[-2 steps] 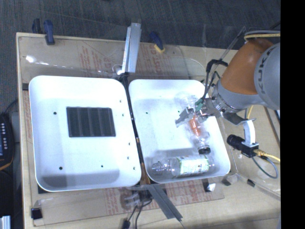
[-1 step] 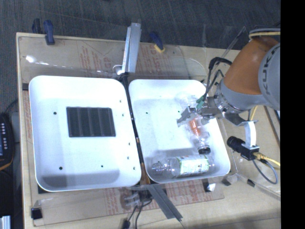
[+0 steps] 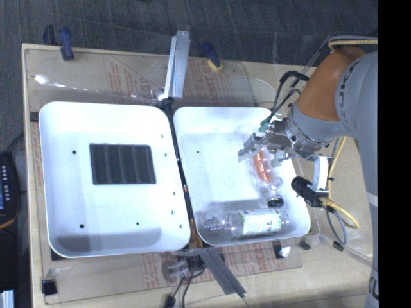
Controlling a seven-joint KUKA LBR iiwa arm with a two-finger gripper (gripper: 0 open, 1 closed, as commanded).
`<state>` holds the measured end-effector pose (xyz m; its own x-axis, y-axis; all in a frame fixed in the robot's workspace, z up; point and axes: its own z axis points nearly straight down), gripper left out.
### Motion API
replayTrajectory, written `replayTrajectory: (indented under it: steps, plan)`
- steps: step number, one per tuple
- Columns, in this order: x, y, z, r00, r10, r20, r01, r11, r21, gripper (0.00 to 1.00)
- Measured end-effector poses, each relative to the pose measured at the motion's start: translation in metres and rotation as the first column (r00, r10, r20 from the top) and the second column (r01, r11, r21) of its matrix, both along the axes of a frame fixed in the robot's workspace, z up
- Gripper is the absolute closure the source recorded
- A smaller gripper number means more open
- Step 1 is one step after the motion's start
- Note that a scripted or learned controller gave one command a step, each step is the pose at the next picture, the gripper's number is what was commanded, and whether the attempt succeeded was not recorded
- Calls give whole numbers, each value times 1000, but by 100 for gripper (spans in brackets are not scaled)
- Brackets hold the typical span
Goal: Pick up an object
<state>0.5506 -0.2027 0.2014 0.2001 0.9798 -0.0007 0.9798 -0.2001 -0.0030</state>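
Note:
My gripper (image 3: 262, 150) is low in the right bin (image 3: 212, 172), near its right wall. Directly under it lies a small clear bottle with an orange part (image 3: 261, 166) and a black cap (image 3: 275, 203), pointing toward the bin's front. The gripper covers the bottle's upper end. A larger clear plastic bottle with a white label (image 3: 252, 223) lies on its side along the front wall of the same bin, apart from the gripper.
In the left bin (image 3: 64, 191) lies a dark ribbed rectangular pad (image 3: 122, 163). A metal bar (image 3: 176, 63) rises at the back between the bins. Blue clamps (image 3: 65, 42) hold the board's far edge. Cables (image 3: 334, 204) hang by the wrist at the right.

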Motion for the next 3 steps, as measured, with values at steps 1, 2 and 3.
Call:
replayTrajectory:
  steps: [1, 2, 3]
  plan:
    - [5, -1, 25, 981, 192, 1, -192, 981, 0, 0]
    - [-44, 13, 108, 965, 263, 3, -263, 965, -1, 0]
    - [-26, -7, 24, 951, 308, -1, -308, 951, 2, 0]
